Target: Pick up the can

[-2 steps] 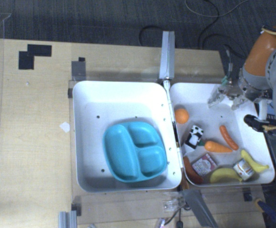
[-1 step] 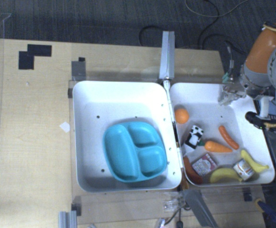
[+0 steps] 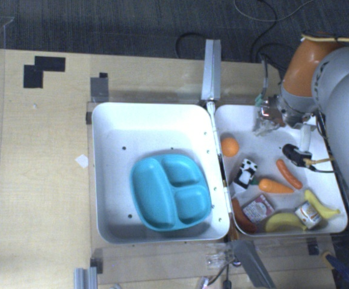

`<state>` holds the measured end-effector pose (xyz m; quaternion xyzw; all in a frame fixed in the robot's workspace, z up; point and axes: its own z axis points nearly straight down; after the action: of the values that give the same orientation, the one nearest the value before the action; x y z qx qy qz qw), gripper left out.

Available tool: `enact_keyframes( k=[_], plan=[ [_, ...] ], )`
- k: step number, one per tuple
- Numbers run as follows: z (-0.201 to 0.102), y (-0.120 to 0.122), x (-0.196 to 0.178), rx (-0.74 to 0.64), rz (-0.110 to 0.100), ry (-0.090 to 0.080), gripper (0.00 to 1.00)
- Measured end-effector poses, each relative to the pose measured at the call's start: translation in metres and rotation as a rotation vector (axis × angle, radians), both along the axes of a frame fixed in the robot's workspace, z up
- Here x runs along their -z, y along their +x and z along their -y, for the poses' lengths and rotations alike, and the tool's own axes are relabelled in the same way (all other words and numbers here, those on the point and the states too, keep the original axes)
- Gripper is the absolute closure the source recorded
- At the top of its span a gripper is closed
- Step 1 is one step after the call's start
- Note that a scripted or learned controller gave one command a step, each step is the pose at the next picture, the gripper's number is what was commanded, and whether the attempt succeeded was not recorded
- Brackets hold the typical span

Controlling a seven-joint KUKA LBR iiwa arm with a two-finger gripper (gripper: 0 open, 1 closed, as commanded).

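My hand hangs over the far end of the right bin, above bare white floor. From this angle I cannot tell how far open it is, and I see nothing in its grip.

The can, as best I can judge, is the small pale tin at the near right corner of the same bin, well apart from my hand. It sits wedged between two bananas: one banana lies just to its left along the near wall, the other banana curves round its right side and seems to touch it. Whether it stands upright or lies tipped I cannot say for sure.

So the step in hand is the approach. I need to carry my hand across the bin towards the near right corner, keeping high enough to pass over the carrot and the thin red sausage that lie between. Over the can, I want to be centred on it and turned so that I close across the free sides, not along the line of the bananas, or I risk pinching fruit. The corner walls are close, so I should come straight down, open wide, and close only once I am low around the can's body.
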<state>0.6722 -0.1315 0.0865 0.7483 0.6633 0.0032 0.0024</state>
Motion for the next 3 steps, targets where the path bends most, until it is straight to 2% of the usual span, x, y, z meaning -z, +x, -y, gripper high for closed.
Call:
enact_keyframes(
  k=[1, 2, 3],
  plan=[
    [0.0652, -0.1324, -0.0362, 0.114, -0.007, 0.000, 1.00],
    [0.0649, -0.1325, -0.0358, 0.113, -0.008, 0.000, 0.00],
    [0.0649, -0.1325, -0.0358, 0.113, -0.008, 0.000, 0.00]
  ],
)
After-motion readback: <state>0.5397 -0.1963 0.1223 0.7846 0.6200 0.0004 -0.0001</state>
